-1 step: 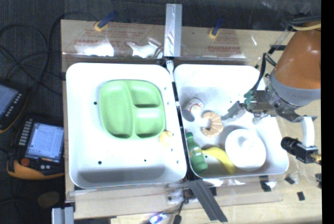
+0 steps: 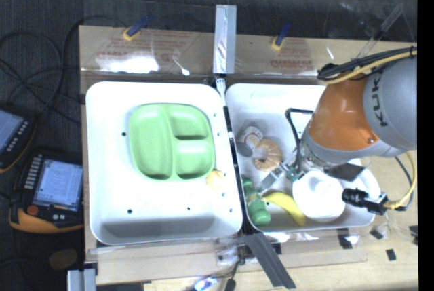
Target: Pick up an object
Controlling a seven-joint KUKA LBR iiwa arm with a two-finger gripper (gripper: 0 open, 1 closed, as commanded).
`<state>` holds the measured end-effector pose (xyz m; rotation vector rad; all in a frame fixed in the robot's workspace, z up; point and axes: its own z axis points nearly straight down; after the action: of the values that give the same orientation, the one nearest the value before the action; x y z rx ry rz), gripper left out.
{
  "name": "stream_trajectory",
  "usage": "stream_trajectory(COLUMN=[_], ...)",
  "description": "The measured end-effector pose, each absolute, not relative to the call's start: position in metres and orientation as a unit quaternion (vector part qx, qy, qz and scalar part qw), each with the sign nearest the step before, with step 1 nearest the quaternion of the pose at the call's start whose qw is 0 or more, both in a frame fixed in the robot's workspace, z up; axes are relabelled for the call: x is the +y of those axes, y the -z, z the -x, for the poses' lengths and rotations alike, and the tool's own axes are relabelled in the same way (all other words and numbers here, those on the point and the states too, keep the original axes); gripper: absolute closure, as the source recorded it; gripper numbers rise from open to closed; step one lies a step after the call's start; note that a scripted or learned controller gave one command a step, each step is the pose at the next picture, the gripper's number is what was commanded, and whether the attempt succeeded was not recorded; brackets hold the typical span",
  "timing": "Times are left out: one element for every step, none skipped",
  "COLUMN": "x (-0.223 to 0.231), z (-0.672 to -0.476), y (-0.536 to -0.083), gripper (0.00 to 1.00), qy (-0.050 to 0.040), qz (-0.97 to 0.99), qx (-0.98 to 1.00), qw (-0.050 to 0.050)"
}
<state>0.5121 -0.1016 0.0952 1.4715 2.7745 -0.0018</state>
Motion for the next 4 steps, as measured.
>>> stream_trajectory(x=[-0.102,-0.125,-0.183,-0.127], z=[-0.561,-0.651,-0.636,-0.631], y=[-0.090,-0.089,-0.089,-0.090], gripper=[0.00,0.00,0.00,0.00], qy=[-0.0022,-0.0022,-0.0017,-0.0010], qz=[-0.487,-0.554,-0.712,-0.623], qx=[0.874,0.832,0.702,0.782], qw=[0.004,0.006,0.005,0.006])
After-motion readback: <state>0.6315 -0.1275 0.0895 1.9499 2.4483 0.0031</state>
